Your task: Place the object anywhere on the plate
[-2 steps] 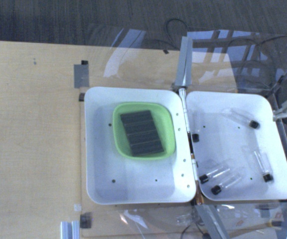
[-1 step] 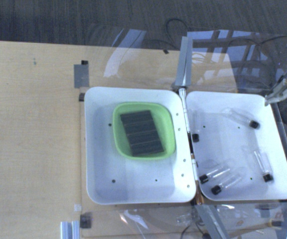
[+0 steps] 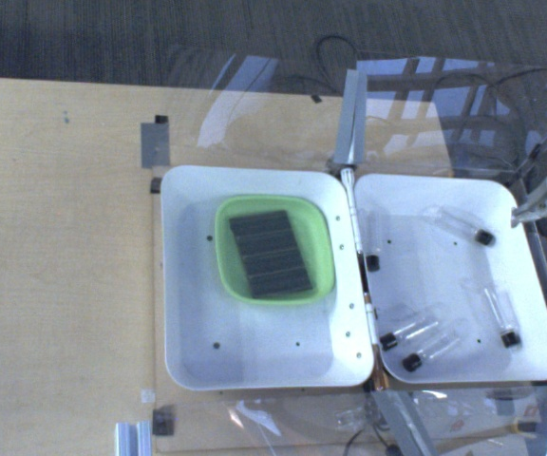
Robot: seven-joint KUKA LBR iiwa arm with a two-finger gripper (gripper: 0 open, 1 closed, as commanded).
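Since the dark ridged block (image 3: 271,253) already lies flat in the hollow of the green plate (image 3: 226,245), the placing looks done, if that block is the object meant. It sits a little off the plate's middle, slanted to its sides, as a thing lands when dropped rather than set square; the raised rim keeps it from sliding out. The plate rests in the left bin (image 3: 254,350), towards the far side, with bare white floor on its near side.

Right of the plate, across the join, the right bin (image 3: 444,283) holds several clear vials (image 3: 416,331) with black caps, strewn at odd angles, probably a stock of things for picking.

Well to the right of the plate, at the right bin's far corner, a pale part that I take for the gripper (image 3: 537,204) hangs clear of the work. It is too small and cut off to tell whether it is open or closed, or whether it has hold of anything. All of this stands on a pale worktop (image 3: 55,255).
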